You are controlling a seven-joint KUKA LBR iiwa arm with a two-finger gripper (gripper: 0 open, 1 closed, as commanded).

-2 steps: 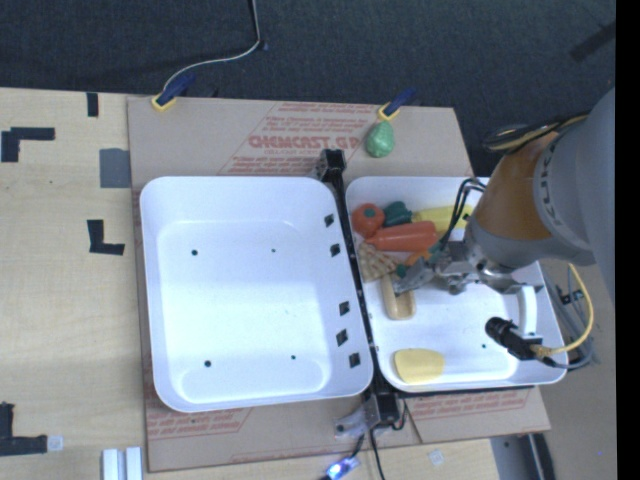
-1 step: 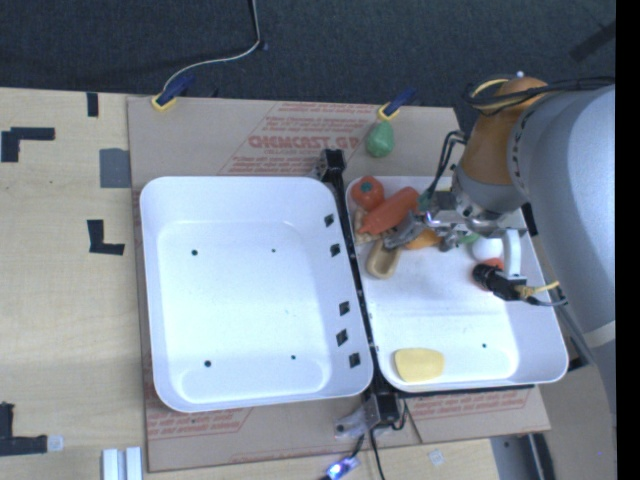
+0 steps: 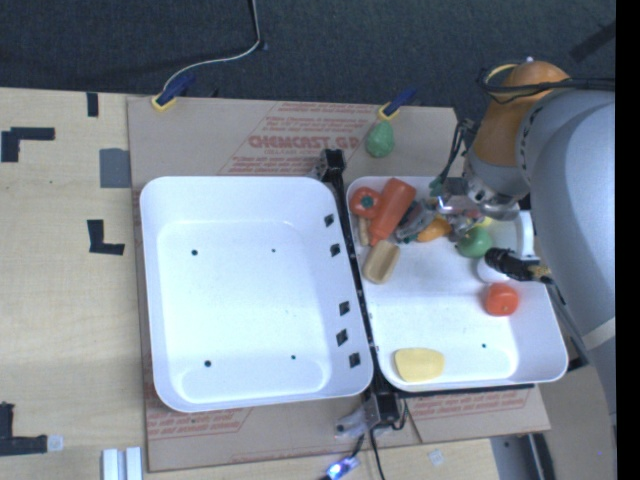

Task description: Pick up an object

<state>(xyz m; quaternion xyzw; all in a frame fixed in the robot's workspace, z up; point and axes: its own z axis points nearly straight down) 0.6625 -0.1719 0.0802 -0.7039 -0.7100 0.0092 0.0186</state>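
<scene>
The right bin (image 3: 455, 328) holds several objects. At its far left corner lie an orange-red cylinder (image 3: 391, 206), a small red piece (image 3: 362, 203) and a tan block (image 3: 381, 262). A small orange piece (image 3: 433, 233) and a green object (image 3: 476, 241) sit at the far middle. A red ball (image 3: 501, 299) rests near the right wall, and a yellow block (image 3: 418, 364) lies near the front. My gripper (image 3: 443, 211) is low over the far part of this bin, right beside the orange piece and the green object.
The left bin (image 3: 240, 188) stands beside the right one, with a black divider (image 3: 345, 268) between them. A green object (image 3: 380, 141) lies on the cardboard behind the bins. The grey arm (image 3: 570, 198) covers the right bin's far right side.
</scene>
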